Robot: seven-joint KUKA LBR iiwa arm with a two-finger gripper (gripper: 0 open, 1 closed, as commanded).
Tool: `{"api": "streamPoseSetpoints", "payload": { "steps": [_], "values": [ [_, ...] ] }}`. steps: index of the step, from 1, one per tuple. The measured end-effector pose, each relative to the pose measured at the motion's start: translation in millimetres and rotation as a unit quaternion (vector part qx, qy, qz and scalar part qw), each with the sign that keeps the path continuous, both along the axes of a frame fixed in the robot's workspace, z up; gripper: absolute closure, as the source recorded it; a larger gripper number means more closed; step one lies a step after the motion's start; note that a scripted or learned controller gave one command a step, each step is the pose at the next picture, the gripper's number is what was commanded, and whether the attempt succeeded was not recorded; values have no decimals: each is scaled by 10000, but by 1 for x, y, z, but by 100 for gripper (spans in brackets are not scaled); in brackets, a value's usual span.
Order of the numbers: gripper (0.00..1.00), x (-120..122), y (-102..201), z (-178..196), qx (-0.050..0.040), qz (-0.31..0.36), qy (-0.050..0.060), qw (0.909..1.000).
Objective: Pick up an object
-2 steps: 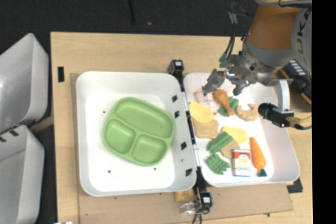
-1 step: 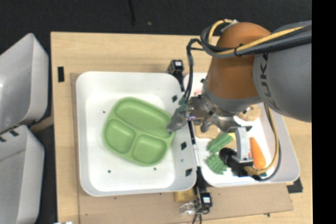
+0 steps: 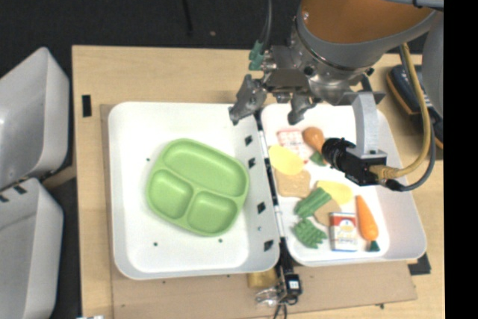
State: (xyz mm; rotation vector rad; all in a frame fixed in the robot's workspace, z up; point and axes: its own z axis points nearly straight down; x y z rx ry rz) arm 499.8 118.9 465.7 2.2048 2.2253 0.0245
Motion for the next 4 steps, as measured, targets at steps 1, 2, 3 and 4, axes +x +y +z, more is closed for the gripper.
{"api": "streamPoseSetpoints", "payload": {
  "steps": [1, 2, 3, 4],
  "values": [
    [100, 0, -4, 0, -44, 9, 92, 9999],
    [100, -7, 83, 23, -20, -2, 76, 10000],
    [100, -5, 78, 32, -41, -4, 89, 10000],
    [100, -10, 12, -77, -53, -77, 145, 9999]
  ]
}}
